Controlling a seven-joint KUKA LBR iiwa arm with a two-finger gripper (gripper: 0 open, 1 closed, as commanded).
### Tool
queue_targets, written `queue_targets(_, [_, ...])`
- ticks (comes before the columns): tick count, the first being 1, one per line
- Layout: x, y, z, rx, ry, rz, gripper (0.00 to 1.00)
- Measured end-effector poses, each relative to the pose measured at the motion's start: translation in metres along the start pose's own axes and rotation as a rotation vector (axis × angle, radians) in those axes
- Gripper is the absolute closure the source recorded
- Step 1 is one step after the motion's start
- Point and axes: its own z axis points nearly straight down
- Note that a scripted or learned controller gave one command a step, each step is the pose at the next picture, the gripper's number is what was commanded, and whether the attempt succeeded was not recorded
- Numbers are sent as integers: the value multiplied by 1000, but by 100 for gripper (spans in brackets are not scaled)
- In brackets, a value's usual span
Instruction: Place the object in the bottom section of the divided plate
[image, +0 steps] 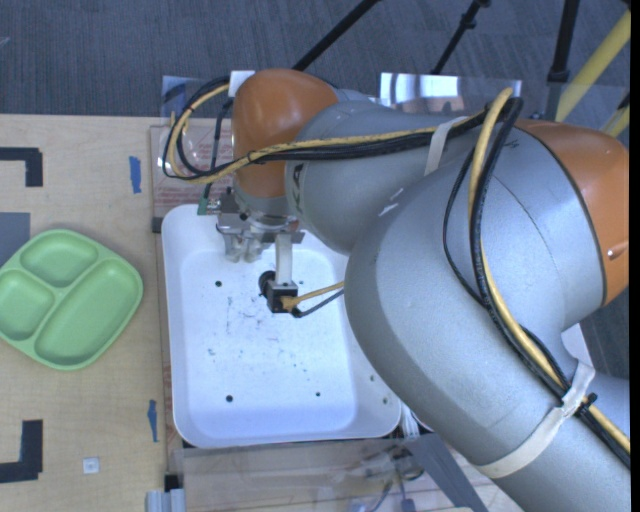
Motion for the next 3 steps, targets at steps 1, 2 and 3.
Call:
queue_targets(1, [-35,-17,-1,3,2,-170,100])
queue_targets(2, [-14,-1,-10,4,0,-205,100])
queue_targets(3, [-3,-5,0,1,-1,149,100])
